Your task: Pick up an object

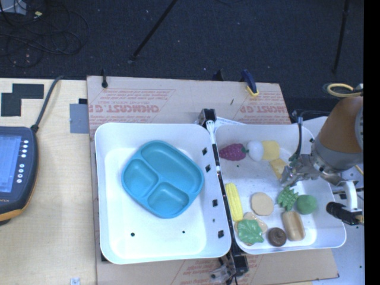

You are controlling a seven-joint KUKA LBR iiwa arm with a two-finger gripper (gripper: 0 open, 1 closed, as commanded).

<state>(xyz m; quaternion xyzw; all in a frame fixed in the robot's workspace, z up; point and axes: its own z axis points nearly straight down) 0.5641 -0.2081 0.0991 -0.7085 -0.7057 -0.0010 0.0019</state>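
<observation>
Hand point(292, 177) mid right bin point(338, 233), toys crowded below

- We see open floor in the right bin point(297, 136) around its centre, between the grapes point(233, 152) at 10 o'clock and the cookie point(262, 203).
- Toys crowd 5 to 7 o'clock: corn point(233, 201), lettuce point(250, 231), bread roll point(293, 225).
- The arm point(339, 136) blocks 3 o'clock.
</observation>
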